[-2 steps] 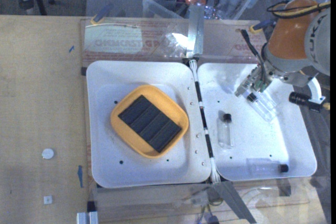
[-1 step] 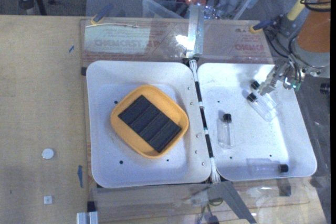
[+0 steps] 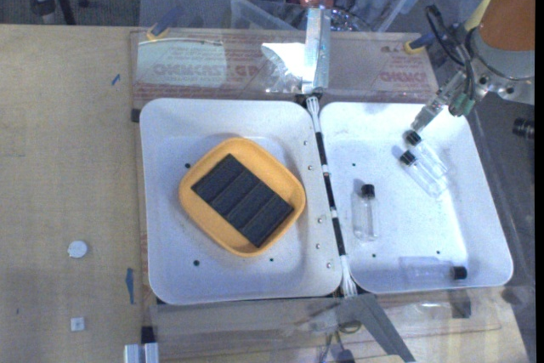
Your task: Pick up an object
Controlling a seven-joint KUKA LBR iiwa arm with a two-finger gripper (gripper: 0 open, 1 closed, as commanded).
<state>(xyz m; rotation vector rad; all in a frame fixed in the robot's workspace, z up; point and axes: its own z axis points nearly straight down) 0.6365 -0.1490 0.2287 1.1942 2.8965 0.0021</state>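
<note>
The claw (image 3: 414,134) hung over the right bin (image 3: 484,208) — grip state unreadable — near a clear vial (image 3: 422,165); cardboard lettering stayed illegible.

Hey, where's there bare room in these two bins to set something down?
The left bin has open floor along its left wall and front edge, around the yellow tray. The right bin is more crowded: three clear vials are scattered and the gripper hangs at its back. Its best bare patch lies centre-right, between the vials.

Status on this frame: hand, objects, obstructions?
Hand low over right bin, beside a clear vial. Two more vials there. Yellow tray in left bin. Nothing blocking.
</note>
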